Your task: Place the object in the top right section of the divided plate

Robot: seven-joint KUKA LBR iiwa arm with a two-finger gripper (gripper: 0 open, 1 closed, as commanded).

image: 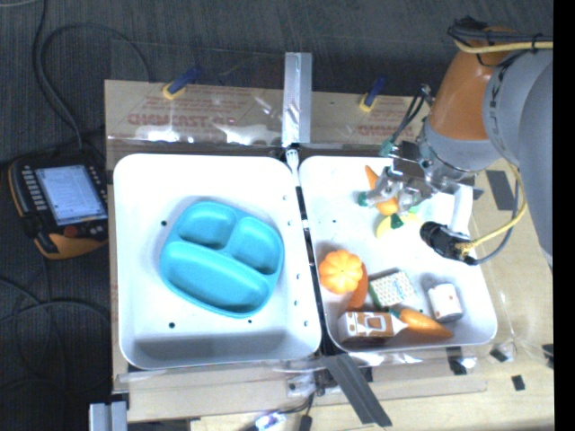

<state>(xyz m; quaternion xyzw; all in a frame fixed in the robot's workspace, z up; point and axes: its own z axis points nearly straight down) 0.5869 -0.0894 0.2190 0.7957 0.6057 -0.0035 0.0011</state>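
Gripper: the gripper (pixel 393 193) sits low in the right bin (pixel 476 326), over small orange, yellow and green pieces (pixel 388 207); whether it is apart or closed cannot be told.
Object: probably one of those small pieces directly under the gripper — none is clearly held.
Divided plate: the blue divided plate (pixel 220 257) lies well to the gripper's left, in the left bin (pixel 144 339), past the wall between the bins.
Below the gripper: a small orange pumpkin (pixel 340 271), a carrot (pixel 422 321), a brown carton (pixel 366 326) and a white block (pixel 445 302).
Risk: the pieces crowd together — the arm may lift two, or none.
Risk: a weak hold could drop the piece while crossing the wall.
Risk: the plate's sections adjoin, so a slightly off release lands it wrongly.
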